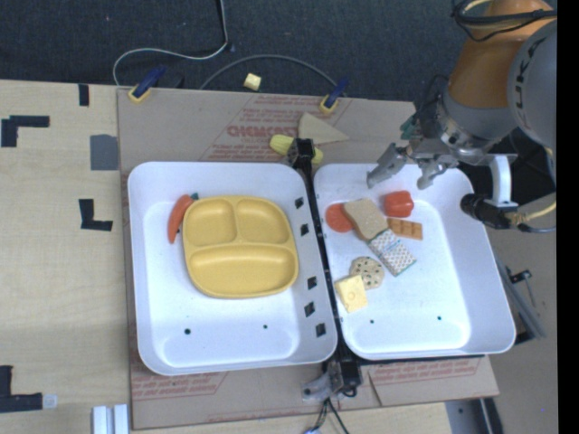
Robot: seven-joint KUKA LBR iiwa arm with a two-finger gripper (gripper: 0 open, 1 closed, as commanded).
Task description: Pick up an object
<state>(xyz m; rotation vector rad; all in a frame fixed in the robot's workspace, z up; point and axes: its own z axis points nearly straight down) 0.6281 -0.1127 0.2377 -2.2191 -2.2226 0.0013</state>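
White plastic forms two shallow bins: the left bin [154, 333] carries one yellow divided plate [241, 245] and one orange carrot [178, 217] at the plate's left edge. The right bin [452, 324] holds seven food pieces: a red slice [337, 217], bread [365, 217], a red pepper piece [397, 203], an orange cracker [405, 230], a speckled wafer [393, 252], a round cookie [366, 270] and a cheese cube [351, 292]. The gripper [403, 172] hangs above the right bin's far edge, fingers spread wide, holding nothing, just beyond the pepper piece.
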